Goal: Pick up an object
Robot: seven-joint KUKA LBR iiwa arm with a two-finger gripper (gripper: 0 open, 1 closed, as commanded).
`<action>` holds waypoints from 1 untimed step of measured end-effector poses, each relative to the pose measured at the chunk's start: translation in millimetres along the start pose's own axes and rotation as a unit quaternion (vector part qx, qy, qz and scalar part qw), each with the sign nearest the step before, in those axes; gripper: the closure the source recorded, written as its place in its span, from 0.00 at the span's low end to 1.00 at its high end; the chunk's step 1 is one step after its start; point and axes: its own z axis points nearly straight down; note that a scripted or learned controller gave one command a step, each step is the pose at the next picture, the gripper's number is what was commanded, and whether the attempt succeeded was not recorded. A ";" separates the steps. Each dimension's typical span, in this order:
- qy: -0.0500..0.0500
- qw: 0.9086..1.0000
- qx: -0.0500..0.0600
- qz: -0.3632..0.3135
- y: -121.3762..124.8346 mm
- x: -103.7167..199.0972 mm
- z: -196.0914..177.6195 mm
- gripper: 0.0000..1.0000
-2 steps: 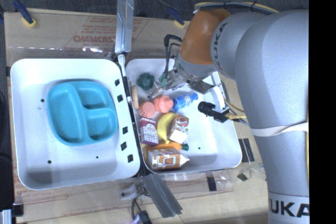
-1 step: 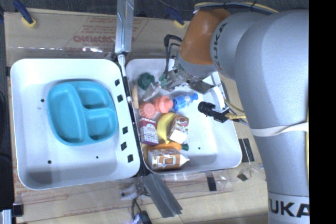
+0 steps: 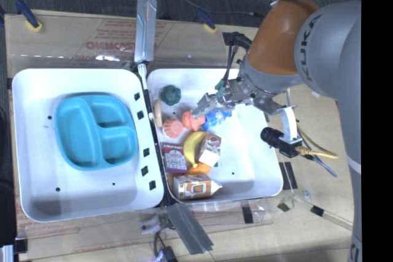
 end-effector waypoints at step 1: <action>0.002 0.999 0.003 -0.042 -22.3 -15.8 135.8 0.00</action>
